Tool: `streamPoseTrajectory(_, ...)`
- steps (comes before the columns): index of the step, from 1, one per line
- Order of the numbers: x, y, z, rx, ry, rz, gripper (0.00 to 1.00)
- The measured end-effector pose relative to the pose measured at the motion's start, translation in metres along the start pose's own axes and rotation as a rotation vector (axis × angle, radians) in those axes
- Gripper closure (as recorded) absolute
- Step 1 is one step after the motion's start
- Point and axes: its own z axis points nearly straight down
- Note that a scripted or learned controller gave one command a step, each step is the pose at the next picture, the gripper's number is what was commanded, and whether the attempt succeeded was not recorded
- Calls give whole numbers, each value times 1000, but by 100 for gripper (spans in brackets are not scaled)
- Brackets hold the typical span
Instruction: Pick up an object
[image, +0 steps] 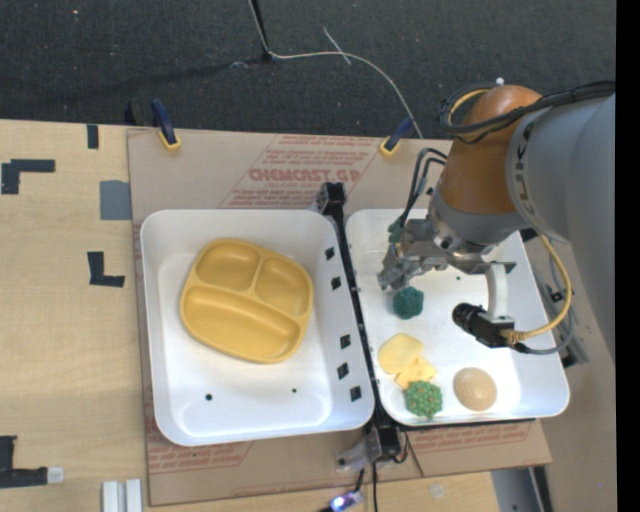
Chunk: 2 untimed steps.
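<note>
nearest the front edge of the right bin (545, 405) lie three small things in a loose cluster: a green bumpy piece like toy broccoli (423, 399), a beige egg-shaped object (474, 388) just beside it, and a pale yellow piece like cheese (404, 359) touching the broccoli's upper side. further back in the same bin sits a small dark green object (407, 302) (its shape is too small to name), well apart from that cluster. the gripper (395, 276) hangs just above and beside this green object, close enough to seem to touch its top, but whether the fingers are spread or pressed together cannot be told. the grey arm (560, 170) with its orange band (483, 150) reaches in from the right. in the left bin (160, 300) a yellow divided plate (246, 298) lies flat.
</note>
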Motion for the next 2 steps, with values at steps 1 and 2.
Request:
streamPoseTrajectory(1, 42, 15, 1, -1, -1, 1, 100)
streamPoseTrajectory(2, 100, 22, -3, -1, -1, 0, 100)
